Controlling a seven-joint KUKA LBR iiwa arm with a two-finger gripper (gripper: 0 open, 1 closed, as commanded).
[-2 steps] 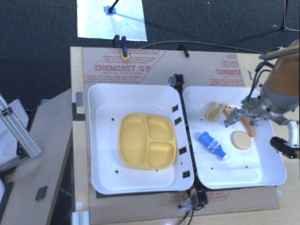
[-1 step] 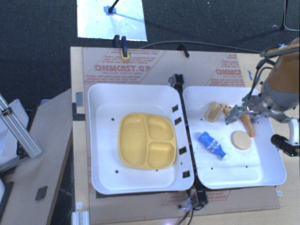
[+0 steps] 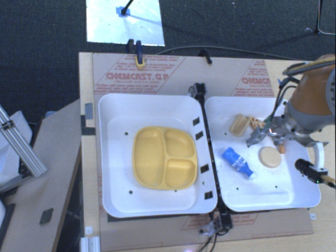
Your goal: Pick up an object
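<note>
In the right bin (image 3: 273,201) lie a blue bottle-shaped thing (image 3: 237,163) with a white cap, a round tan disc (image 3: 271,157) and a tan block (image 3: 239,125) near the back. My gripper (image 3: 269,136) hangs low over the bin, just above the disc and right of the tan block. A small orange piece (image 3: 282,147) shows right beside the gripper, at the disc's upper right. Nothing shows plainly held in the gripper.
The left bin (image 3: 118,193) holds a yellow divided plate (image 3: 165,157). A black divider with clips (image 3: 202,135) runs between the bins. The grey and orange arm (image 3: 312,101) reaches in over the right bin's far right corner.
</note>
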